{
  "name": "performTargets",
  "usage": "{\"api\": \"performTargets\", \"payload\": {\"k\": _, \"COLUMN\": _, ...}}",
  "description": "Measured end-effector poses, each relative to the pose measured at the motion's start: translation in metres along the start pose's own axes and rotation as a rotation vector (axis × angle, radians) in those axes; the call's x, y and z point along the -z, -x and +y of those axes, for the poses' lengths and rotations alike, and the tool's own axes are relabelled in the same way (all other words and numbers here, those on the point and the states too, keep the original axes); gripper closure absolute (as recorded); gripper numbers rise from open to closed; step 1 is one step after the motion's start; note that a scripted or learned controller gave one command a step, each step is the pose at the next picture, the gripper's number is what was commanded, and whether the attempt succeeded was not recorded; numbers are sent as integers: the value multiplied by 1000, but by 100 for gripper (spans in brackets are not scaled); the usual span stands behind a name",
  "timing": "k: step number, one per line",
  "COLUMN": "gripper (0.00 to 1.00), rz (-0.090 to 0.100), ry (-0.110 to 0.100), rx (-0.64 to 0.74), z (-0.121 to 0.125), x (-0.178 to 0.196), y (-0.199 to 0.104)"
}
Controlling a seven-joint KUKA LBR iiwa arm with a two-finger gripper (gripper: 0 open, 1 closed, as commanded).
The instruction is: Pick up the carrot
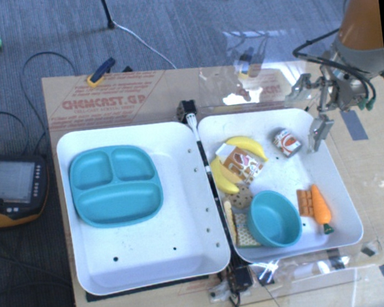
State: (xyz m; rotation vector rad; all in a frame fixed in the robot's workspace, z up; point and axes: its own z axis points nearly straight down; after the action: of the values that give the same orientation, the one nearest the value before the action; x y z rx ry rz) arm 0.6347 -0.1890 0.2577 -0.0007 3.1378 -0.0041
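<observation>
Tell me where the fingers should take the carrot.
Probably mid-body, from above, closing across its width. The carrot lies flat, lengthwise beside the bin wall, green tip nearest the camera, with an orange piece along its other side and the blue bowl beyond.

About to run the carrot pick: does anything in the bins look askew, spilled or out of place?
Nothing is spilled or damaged. The right bin is crowded: a packet lies on the banana, and the blue bowl sits over a flat item I can't identify. The carrot lies free by the right wall, beside an orange piece.
</observation>
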Motion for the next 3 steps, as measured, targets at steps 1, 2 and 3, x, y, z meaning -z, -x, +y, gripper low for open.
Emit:
{"api": "performTargets", "payload": {"k": 1, "gripper": 0, "rz": 2, "ry": 1, "rx": 16, "z": -26, "x": -163, "y": -77}}
{"api": "performTargets", "payload": {"k": 2, "gripper": 0, "rz": -11, "ry": 1, "rx": -93, "z": -32, "x": -168, "y": -122}}
{"api": "performTargets", "payload": {"k": 3, "gripper": 100, "rz": -20, "ry": -6, "rx": -90, "z": -32, "x": -154, "y": -118}}
